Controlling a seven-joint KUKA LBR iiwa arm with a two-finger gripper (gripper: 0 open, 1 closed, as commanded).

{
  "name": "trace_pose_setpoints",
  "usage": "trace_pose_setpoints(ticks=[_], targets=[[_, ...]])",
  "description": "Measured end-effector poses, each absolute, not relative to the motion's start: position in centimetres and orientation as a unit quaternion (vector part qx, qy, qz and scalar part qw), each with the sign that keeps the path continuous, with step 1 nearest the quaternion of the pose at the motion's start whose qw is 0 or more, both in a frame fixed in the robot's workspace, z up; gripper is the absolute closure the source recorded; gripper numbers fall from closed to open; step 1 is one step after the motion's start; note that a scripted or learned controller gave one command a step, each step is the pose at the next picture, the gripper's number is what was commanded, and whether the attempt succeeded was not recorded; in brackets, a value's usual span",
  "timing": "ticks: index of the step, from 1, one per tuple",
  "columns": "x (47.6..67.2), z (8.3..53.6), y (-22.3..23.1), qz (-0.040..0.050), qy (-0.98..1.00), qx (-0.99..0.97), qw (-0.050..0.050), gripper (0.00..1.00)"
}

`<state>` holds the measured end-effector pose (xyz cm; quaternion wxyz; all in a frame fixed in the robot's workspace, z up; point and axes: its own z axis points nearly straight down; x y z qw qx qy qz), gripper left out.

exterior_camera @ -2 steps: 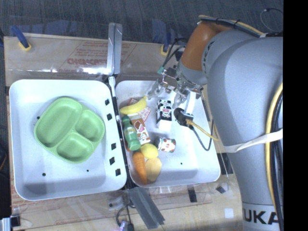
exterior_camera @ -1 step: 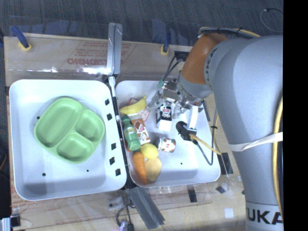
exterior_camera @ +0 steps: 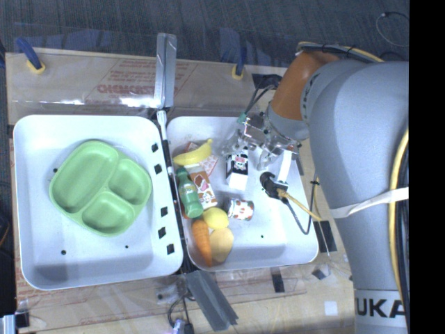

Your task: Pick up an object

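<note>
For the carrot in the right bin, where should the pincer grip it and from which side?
Probably the carrot's thick orange middle, coming straight down. It lies flat along the bin's left wall with the yellow fruit against its other side, so closing across its width looks cramped; I'd expect the upper half to be the freer spot.

The arm [exterior_camera: 348, 158] covers the right bin's [exterior_camera: 295, 252] right rim and far right corner, and runs out of the picture at the bottom. The gripper [exterior_camera: 252, 143] is small and cluttered here, so how its jaws stand cannot be told. The carton [exterior_camera: 238, 170] below it carries a dark print too small to read. The carrot [exterior_camera: 201, 241] lies partly under the lemon [exterior_camera: 216, 218]. Red lettering on the worktop [exterior_camera: 83, 82] is blurred under clear film. The worktop's near left corner is cut off.
</note>
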<state>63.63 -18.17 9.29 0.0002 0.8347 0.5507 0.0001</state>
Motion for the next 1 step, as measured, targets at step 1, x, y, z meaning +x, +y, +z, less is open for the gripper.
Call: trace_pose_setpoints(ticks=[1], targets=[[63.76,10.37,-17.95,0.0007,0.554,0.833,0.000,1.00]])
